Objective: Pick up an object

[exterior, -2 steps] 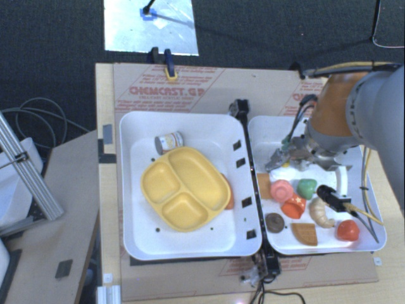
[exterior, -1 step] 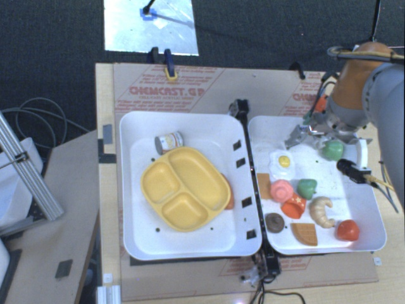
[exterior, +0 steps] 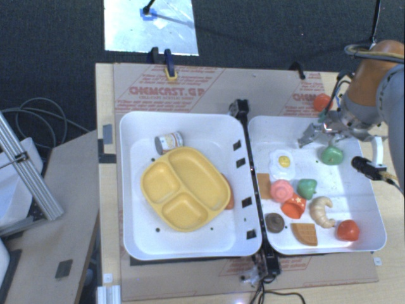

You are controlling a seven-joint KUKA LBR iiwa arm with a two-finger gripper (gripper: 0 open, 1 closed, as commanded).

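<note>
My gripper (exterior: 324, 133) hangs low over the back of the right bin (exterior: 373, 233), reaching in from the right. Just in front of it, a green pepper-like toy (exterior: 331, 154) lies on the bin floor, close to the gripper, and I cannot tell if they touch. Further forward are a fried egg (exterior: 282, 163), a pink round toy (exterior: 281, 189), a small green piece (exterior: 307, 186), a red-orange piece (exterior: 293, 207), a croissant (exterior: 322, 210), a red tomato (exterior: 347, 230), a waffle piece (exterior: 305, 234) and a brown cookie (exterior: 274, 221). I see nothing held in the gripper.
The left bin (exterior: 136, 233) holds a yellow divided plate (exterior: 183, 189) and a small jar (exterior: 168, 142) lying on its side. An orange slab (exterior: 262, 186) lies by the right bin's left wall. A red-orange round thing (exterior: 321, 101) sits behind the right bin's back rim.
</note>
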